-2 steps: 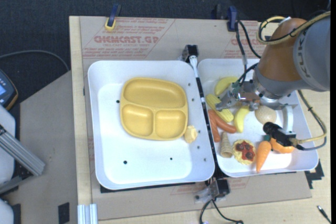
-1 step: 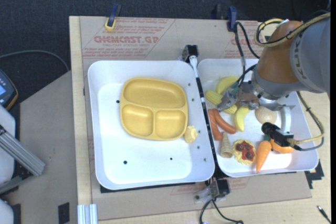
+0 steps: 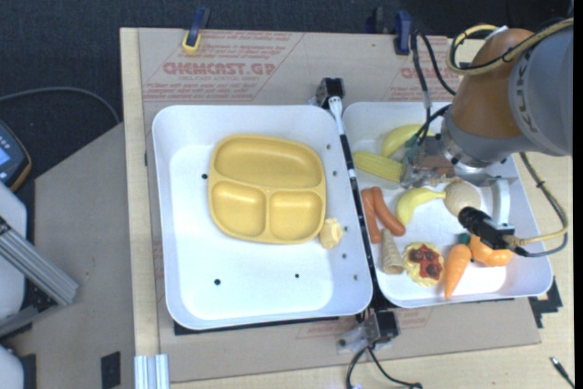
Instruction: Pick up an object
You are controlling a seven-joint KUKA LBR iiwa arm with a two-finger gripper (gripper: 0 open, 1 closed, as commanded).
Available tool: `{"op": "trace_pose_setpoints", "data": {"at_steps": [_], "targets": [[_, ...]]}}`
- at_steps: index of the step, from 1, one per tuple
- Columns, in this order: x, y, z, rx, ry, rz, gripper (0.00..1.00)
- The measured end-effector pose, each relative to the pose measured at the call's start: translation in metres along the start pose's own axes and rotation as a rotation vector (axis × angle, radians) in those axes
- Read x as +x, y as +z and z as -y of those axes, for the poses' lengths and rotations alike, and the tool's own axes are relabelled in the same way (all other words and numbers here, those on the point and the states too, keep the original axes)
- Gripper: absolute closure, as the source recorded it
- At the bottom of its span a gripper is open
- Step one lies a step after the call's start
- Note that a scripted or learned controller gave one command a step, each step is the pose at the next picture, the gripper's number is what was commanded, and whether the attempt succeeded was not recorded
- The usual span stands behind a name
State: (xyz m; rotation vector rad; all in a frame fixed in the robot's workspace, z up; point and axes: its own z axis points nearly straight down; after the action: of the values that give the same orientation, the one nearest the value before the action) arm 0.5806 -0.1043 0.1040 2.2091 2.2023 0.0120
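- Banana: it lies near the middle of the right bin, curved, just below the gripper and next to a pale round bulb.
- Gripper: it is low over the upper half of the right bin, between a corn cob on its left and the bulb. The wrist covers it from above, so I cannot tell whether it is apart or together.
- A second banana lies at the top of the right bin, just above the corn cob.
- Two sausages lie side by side along the right bin's left wall, below the corn cob.
- Along the bottom of the right bin are an ice-cream cone, a pizza slice and a carrot, close together in a row.
- The left bin holds a yellow divided plate, with a small yellow piece touching its lower right corner.
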Motion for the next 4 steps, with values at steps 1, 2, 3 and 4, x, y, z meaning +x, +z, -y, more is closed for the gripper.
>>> {"op": "trace_pose_setpoints", "data": {"at_steps": [1,2,3,4], "targets": [[0.0,-0.043,-0.004,0.016,-0.004,-0.009,1.0],[-0.003,-0.106,-0.011,0.013,-0.004,-0.008,1.0],[-0.003,-0.122,-0.012,0.016,-0.004,-0.009,1.0],[0.051,-0.132,0.009,0.024,-0.009,-0.014,1.0]]}}
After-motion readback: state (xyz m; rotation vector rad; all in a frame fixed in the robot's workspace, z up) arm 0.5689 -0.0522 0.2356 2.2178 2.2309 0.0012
